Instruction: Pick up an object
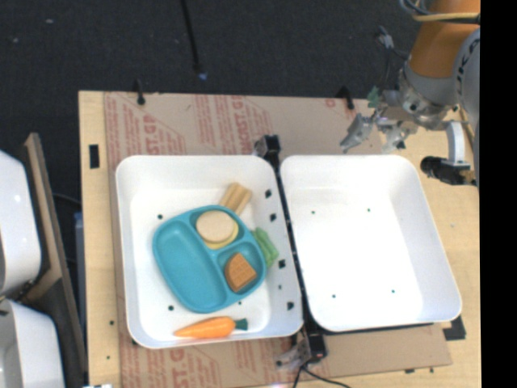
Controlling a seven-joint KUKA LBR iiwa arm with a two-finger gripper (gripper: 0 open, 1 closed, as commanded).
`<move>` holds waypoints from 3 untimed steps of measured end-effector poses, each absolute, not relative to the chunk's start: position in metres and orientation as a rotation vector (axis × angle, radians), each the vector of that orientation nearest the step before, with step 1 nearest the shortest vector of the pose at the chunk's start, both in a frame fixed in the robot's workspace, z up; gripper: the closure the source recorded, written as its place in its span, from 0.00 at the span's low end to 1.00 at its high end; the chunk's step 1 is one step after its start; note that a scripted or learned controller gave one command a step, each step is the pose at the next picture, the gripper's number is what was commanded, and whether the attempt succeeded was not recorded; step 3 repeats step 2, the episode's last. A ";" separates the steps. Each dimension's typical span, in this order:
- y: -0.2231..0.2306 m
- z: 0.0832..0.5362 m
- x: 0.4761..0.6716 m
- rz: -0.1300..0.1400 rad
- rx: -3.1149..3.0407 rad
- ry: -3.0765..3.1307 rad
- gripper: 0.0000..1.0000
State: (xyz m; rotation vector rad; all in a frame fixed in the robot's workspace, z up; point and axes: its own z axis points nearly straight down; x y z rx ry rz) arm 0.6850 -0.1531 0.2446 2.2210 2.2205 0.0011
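Observation:
The left bin (137,192) holds a blue divided tray (190,269) with a round pale biscuit (217,227) and a brown waffle piece (241,272) in its compartments. A tan wooden block (236,196) lies just behind the tray. A green piece (267,247) pokes out at the tray's right side. An orange carrot (208,327) lies along the bin's front wall. My gripper (376,132) hangs above the bench just behind the far rim of the right bin (367,241), well away from all the objects, with nothing between its fingers.
A cardboard sheet (186,124) covers the bench behind the bins. White blocks (16,217) and a wooden frame stand at the far left. A black clamp (269,145) sits at the far end of the gap between the two bins.

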 end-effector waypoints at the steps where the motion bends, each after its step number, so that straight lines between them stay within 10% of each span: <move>1: -0.149 0.188 0.688 -0.004 2.223 2.224 0.00; 3: -0.139 0.157 0.689 -0.002 2.222 2.222 0.00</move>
